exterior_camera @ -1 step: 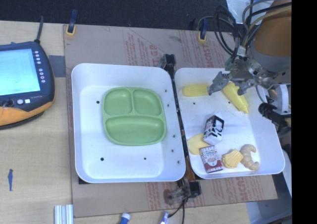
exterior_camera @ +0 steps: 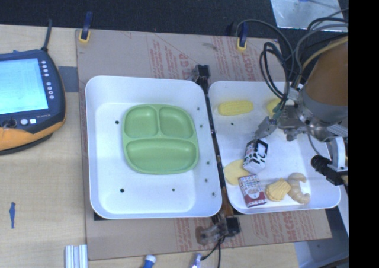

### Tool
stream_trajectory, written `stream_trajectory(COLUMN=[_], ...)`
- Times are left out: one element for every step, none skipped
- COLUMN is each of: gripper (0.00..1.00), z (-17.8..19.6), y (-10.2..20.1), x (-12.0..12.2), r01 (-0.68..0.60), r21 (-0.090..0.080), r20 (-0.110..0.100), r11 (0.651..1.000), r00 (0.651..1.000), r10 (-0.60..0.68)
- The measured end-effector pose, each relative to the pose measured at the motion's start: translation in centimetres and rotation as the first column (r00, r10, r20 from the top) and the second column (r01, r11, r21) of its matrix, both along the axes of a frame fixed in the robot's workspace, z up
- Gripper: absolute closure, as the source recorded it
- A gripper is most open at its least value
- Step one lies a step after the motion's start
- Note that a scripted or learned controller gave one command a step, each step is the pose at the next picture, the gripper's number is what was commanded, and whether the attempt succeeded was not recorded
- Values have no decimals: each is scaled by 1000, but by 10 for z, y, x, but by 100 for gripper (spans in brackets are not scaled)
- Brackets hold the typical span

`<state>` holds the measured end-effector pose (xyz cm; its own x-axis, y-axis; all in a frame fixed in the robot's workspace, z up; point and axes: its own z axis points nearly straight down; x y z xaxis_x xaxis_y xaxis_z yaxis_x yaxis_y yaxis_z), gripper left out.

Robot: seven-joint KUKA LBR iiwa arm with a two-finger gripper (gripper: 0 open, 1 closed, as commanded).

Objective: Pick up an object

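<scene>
Black-white carton (exterior_camera: pixel 256 156), upright, slight tilt, under jaws.

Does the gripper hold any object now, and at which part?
The gripper sits at the top of the black-and-white box; a hold cannot be told.

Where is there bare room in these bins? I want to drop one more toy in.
Left white bin: bare floor all around the green divided plate, widest below it. Right white bin: crowded along the front by the red carton, croissant and black-and-white box; a small patch sits below the yellow corn.
</scene>
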<state>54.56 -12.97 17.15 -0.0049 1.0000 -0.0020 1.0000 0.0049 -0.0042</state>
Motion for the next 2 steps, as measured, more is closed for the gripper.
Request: stream_trajectory(gripper=[0,100], z=[-81,-69], y=[-16,-17], x=[14,15], r01=[0,-3], r21=[1,-2], r20=[-1,0], r11=[1000,1000], r00=[1000,1000], r10=[0,3])
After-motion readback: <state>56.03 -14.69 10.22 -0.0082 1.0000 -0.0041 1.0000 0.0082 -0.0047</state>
